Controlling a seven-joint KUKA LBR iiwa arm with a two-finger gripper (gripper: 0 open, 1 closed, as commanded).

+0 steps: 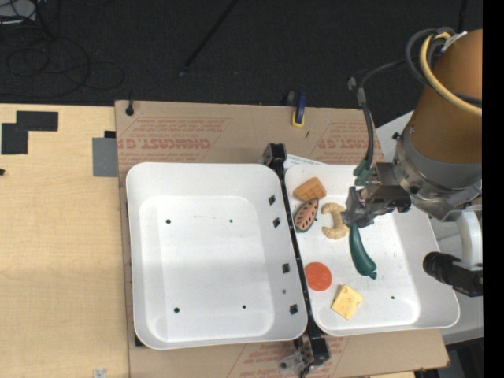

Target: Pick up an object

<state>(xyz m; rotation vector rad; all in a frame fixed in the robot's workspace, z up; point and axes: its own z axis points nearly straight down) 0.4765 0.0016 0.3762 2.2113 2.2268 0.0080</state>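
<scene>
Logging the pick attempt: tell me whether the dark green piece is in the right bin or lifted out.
In the bin. The dark green piece lies on the right bin's white floor, just below the pincer.

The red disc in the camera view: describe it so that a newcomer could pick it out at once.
Look in the right-hand bin, the one the arm reaches over. Along its left side, near the black divider, the red disc lies flat, below the brown patterned oval and up-left of the yellow block. It is the one round, plain red thing there.
</scene>
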